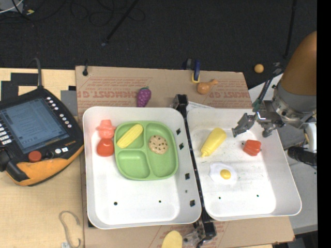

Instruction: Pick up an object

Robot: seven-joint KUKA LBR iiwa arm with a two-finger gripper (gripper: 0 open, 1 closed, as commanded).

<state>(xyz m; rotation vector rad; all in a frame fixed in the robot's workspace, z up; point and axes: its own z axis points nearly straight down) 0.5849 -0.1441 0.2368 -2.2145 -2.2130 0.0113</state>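
Hovering with fingers spread wide and nothing between them, the claw (pixel 254 125) stands just above the red pepper (pixel 252 147), which lies right of the yellow bottle (pixel 213 141); centring over it before descending seems advisable.

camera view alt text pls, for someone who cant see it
A grey robot arm's two-finger gripper hangs open above a small red toy pepper in the right white bin, which also holds a yellow toy bottle and a toy fried egg. The left white bin holds a green divided plate bearing toy corn and a cookie.
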